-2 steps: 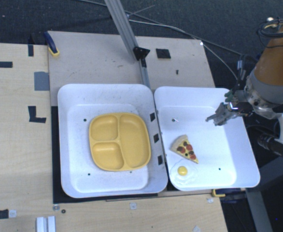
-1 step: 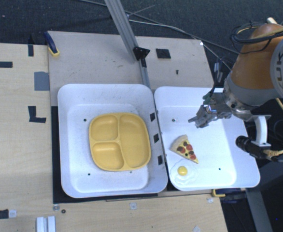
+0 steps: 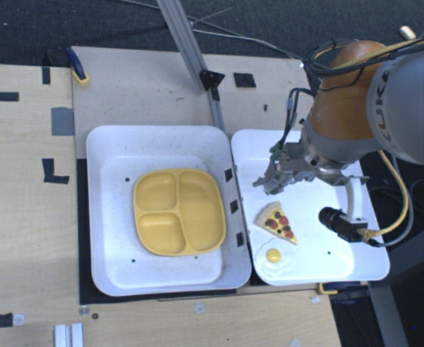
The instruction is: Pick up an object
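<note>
A toy pizza slice [image 3: 277, 223] lies in the right bin [image 3: 342, 262], near its left side. Just below it sits a toy fried egg [image 3: 273, 256] with a yellow yolk. My gripper [image 3: 268, 184] hangs over the right bin's upper left part, a little above and left of the pizza slice. Nothing shows between its fingertips. A yellow divided plate [image 3: 179, 212] rests in the middle of the left bin [image 3: 111, 194].
The arm's orange band [image 3: 346, 100] and grey wrist cover the right bin's upper right. A black cylinder with a yellow cable [image 3: 342, 224] hangs over the bin's right side. A slanted metal pole [image 3: 187, 42] stands behind the bins.
</note>
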Controlling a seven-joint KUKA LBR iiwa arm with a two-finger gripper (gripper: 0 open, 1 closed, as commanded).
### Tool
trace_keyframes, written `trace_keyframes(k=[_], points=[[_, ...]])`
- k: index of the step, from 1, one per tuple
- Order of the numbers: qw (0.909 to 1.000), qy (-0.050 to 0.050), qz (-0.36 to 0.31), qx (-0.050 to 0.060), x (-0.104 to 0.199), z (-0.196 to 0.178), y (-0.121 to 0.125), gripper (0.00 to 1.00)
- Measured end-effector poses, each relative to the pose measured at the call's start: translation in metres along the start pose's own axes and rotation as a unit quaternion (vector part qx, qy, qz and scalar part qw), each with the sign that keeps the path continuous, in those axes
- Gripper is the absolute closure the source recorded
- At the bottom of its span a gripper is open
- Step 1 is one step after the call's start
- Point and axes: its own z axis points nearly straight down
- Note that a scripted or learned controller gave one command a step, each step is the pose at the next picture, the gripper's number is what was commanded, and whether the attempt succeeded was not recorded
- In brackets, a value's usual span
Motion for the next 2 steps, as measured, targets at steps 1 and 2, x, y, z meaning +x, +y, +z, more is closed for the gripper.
trace_keyframes(k=[1,2], points=[[1.0000,0.000,0.000,0.001,0.051,0.015,0.004,1.00],[1.0000,0.000,0.000,0.000,0.099,0.023,-0.002,1.00]])
